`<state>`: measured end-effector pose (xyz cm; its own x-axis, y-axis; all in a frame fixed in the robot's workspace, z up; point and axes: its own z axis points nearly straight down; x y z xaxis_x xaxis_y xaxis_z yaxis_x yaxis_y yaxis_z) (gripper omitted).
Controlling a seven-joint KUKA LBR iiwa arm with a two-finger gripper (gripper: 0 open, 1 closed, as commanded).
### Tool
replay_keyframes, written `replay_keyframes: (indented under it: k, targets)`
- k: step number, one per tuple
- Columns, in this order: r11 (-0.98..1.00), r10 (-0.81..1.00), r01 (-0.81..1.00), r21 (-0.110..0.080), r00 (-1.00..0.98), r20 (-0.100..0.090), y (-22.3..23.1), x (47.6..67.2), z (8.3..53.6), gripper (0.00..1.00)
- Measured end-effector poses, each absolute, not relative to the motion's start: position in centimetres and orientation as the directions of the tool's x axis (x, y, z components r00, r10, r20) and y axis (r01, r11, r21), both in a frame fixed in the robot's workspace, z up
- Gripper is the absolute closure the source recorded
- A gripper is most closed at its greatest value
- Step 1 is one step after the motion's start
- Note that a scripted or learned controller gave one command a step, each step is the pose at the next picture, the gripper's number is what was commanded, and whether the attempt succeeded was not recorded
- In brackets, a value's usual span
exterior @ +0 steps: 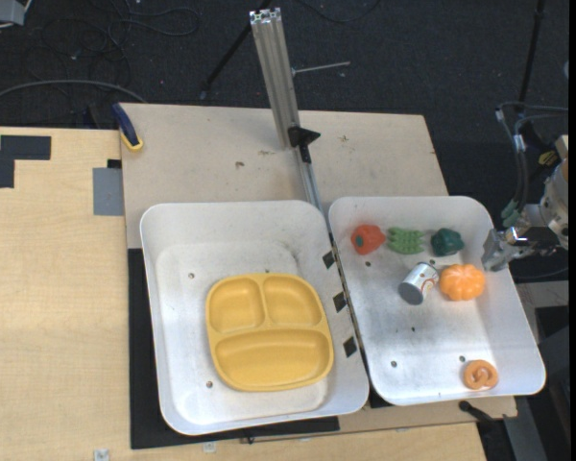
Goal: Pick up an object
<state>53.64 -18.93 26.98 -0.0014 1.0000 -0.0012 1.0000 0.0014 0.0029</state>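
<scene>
Hand [500, 249] hangs at right bin's [518, 325] right rim, beside orange ball [462, 282]; nothing visibly between fingers, opening unclear. 6 items in right bin; ball nearest, likely target. Yellow tray [268, 331] in left bin [173, 257].

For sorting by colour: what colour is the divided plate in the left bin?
Yellow divided plate, camera view.

Dark floor [413, 46] with loose cables across the frame's top; light wooden tabletop [48, 277] at left; aluminium post [276, 75] rising upper centre
</scene>
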Motion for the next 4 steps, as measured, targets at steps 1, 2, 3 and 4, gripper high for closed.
replay_keyframes:
  k: [1, 2, 3, 4]
  targets:
    - [0.004, 1.000, 1.000, -0.003, -0.004, 0.002, -14.5, 55.0, 25.6, 1.00]
    - [0.004, 1.000, 1.000, -0.002, -0.004, 0.001, -10.2, 56.7, 25.4, 1.00]
    - [0.004, 1.000, 1.000, -0.005, -0.004, 0.002, -5.0, 57.4, 23.8, 1.00]
    - [0.004, 1.000, 1.000, -0.001, -0.004, 0.000, 0.0, 58.7, 24.5, 1.00]
